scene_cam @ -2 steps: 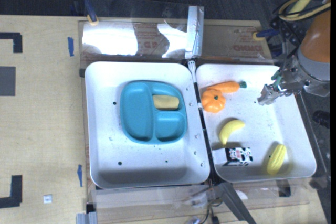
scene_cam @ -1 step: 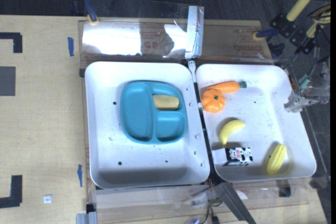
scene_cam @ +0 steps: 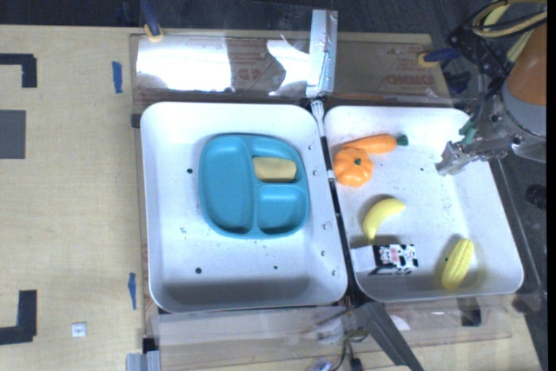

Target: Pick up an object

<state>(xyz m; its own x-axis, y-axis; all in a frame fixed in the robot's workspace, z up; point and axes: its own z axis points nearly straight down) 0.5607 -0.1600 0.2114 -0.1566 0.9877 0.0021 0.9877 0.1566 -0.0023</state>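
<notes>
Occupying the centre of the frame, two shallow white bins sit side by side on the bench: the left bin (scene_cam: 165, 213) and the right bin (scene_cam: 486, 213), their inner rims touching along a near-vertical seam. The left bin holds a blue divided tray (scene_cam: 230, 187), with a pale yellow block (scene_cam: 274, 169) lying in its upper-right compartment. At the right edge of the frame the grey arm (scene_cam: 526, 113) reaches in, its gripper (scene_cam: 456, 155) poised over the upper-right part of the right bin — nothing lies between its fingers, and whether they are spread or closed cannot be told from this angle. The right bin's contents follow in descending size: an orange carrot (scene_cam: 375, 144) near the upper-left corner, lying almost horizontally; an orange pumpkin (scene_cam: 353, 168) just below it, touching or nearly so; a yellow banana (scene_cam: 380, 215) near the bin's centre-left; a yellow lemon-like fruit (scene_cam: 458, 262) at lower right; and a small black-and-white cow-patterned piece (scene_cam: 397, 257) at lower centre — all well apart from the gripper.
</notes>
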